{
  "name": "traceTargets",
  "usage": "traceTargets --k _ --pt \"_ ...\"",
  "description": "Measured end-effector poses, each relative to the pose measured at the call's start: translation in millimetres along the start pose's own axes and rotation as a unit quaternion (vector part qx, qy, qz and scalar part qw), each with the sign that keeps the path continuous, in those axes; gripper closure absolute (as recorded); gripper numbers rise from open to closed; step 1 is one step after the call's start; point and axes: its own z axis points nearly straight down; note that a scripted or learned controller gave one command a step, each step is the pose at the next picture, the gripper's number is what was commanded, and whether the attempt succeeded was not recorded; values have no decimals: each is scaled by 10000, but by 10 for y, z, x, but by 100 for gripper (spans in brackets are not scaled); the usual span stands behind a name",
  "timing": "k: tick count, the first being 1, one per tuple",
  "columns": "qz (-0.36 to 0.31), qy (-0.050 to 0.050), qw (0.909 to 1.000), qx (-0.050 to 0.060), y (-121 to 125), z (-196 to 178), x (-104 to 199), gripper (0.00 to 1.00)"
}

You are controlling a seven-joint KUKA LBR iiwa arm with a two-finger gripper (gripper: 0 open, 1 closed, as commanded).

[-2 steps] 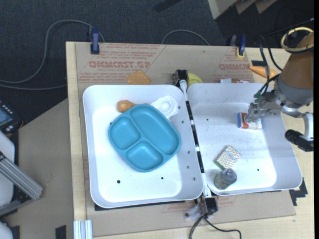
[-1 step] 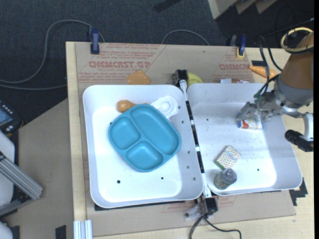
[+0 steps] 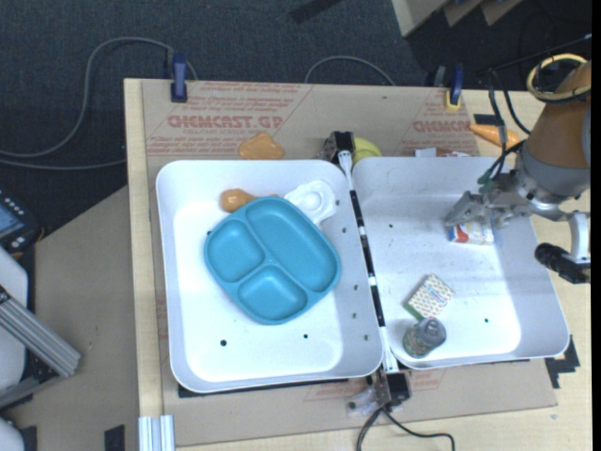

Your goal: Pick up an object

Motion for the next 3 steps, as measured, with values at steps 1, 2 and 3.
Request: traceTargets --k 1,2,3 --pt "-9 -8 10000 -20 10 -121 1 100" --pt "-14 -16 10000 -32 16 -223 1 100" --pt "-14 -15 10000 -24 12 -216 1 0"
